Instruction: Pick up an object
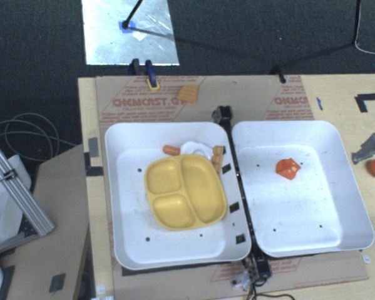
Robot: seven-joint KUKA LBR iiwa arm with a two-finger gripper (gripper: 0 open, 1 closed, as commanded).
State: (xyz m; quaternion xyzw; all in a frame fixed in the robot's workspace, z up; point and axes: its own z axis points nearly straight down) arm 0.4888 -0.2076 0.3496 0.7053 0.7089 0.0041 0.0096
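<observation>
Fingers (366, 149), whose opening I cannot tell, hang well apart from the red object (288, 168), so a short reach could close on nothing.

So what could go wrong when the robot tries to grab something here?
The yellow plate is wide and flat, so the tool may struggle to grip it. The small orange piece and white piece sit tucked against the plate's far edge, hard to pinch alone. The red object lies alone, but might slide on the smooth right bin.
</observation>
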